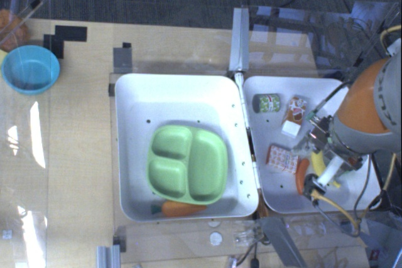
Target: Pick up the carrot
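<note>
Camera view: tool (314, 130) hangs over the right bin (276, 194); its opening and hold cannot be told.
Carrot (182, 209): at the left bin's (129, 135) 6 o'clock edge, lying 9-to-3, at the tool's 8 o'clock.

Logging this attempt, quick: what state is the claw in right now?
The claw: open or closed cannot be told; it sits over the right bin, and the carrot lies in the left bin.
</note>
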You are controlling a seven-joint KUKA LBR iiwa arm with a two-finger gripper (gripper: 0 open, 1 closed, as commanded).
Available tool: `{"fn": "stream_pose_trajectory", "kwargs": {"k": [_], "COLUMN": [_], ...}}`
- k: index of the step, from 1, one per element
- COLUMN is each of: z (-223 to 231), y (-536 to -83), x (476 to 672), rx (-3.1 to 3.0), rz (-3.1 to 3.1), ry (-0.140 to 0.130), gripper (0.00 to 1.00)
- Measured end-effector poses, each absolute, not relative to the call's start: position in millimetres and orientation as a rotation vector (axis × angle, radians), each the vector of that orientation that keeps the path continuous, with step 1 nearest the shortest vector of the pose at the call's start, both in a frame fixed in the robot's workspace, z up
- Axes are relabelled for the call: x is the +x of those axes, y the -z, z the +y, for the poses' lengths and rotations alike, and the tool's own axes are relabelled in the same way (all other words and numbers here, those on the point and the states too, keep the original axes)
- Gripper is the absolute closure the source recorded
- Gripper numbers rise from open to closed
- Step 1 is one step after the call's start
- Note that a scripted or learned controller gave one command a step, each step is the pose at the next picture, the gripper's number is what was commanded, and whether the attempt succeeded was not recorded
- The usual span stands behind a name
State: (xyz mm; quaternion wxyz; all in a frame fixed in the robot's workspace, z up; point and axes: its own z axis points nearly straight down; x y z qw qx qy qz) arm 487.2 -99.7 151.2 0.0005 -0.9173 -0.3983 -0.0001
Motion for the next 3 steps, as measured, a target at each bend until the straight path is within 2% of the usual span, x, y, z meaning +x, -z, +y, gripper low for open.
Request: {"fn": "stream_pose_trajectory", "kwargs": {"k": [1,2,3], "z": [-93,-92,-100], "y": [-93,-105,-93], "x": [503.6,507.3,500.6], "rx": [-3.006,-3.006,-3.103], "rz": [-0.915,-0.93,-0.507], "ry": [0.029,0.042,0.035], "gripper": [0.0,1.0,1.0]}}
